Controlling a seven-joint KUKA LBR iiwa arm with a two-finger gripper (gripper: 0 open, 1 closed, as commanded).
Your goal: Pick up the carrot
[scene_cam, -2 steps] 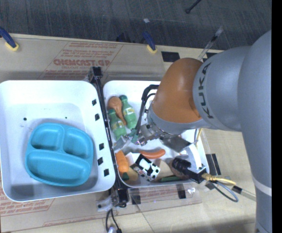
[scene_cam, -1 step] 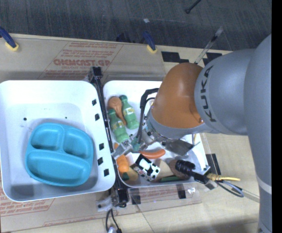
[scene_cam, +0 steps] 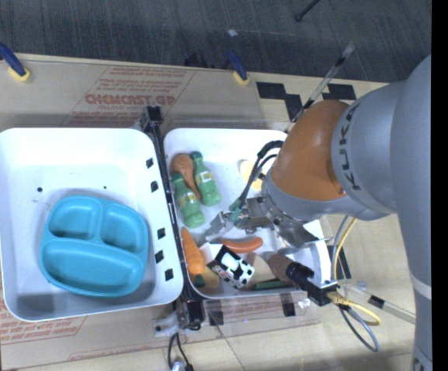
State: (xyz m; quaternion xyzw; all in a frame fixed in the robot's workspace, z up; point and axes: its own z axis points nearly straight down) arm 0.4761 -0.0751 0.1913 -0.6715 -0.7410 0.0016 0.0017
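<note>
The carrot (scene_cam: 192, 255) is a short orange piece lying against the left wall of the right bin (scene_cam: 208, 139), near its front corner. My gripper (scene_cam: 230, 219) hangs low over the middle of that bin, just up and right of the carrot and above a reddish-orange sausage (scene_cam: 242, 245). Nothing shows in its grasp, and the carrot rests on the bin floor apart from it. The grey arm with its orange band (scene_cam: 310, 161) covers the bin's right half.
Two green bottles (scene_cam: 195, 189) and a brown drumstick-like toy (scene_cam: 181, 164) lie behind the carrot. A black-and-white toy (scene_cam: 235, 269) and a brown piece (scene_cam: 278, 266) sit at the front. The left bin (scene_cam: 23, 153) holds a blue divided plate (scene_cam: 96, 243).
</note>
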